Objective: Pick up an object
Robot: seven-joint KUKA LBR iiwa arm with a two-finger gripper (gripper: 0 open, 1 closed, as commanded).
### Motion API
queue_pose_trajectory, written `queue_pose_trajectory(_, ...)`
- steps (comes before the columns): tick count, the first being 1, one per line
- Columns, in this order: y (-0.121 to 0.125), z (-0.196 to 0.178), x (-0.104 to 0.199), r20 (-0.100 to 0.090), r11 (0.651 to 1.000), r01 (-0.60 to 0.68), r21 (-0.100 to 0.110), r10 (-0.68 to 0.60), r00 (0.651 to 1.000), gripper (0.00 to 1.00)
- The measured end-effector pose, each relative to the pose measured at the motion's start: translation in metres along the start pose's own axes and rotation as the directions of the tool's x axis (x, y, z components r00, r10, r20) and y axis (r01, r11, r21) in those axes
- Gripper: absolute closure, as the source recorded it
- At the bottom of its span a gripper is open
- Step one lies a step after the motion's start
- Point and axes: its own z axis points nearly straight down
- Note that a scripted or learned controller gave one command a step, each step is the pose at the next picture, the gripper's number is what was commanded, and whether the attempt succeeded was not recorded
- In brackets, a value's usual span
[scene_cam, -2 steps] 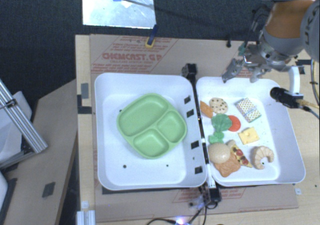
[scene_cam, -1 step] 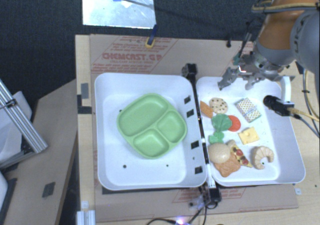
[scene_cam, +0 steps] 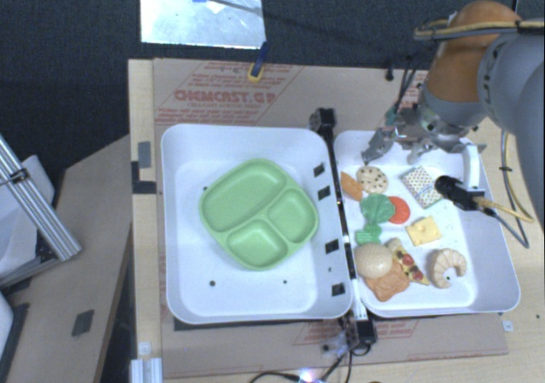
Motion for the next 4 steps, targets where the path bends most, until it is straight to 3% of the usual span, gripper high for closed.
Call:
queue_pose_trajectory(1,0.007,0.058,0.004,0.0,1.0,0.004,0.001,-0.004,1.0,0.0)
queue_pose_trajectory(2,0.008,0.082,0.005,0.0,1.0,0.003,-0.001,-0.003,1.0,0.0)
queue_pose_trajectory(3,0.012,0.065,0.004,0.002,1.0,0.005,-0.015,-0.005,1.0,1.0)
queue_pose_trajectory(4,0.016,0.001,-0.001,0.001,1.0,0.002,-0.01,-0.002,1.0,1.0)
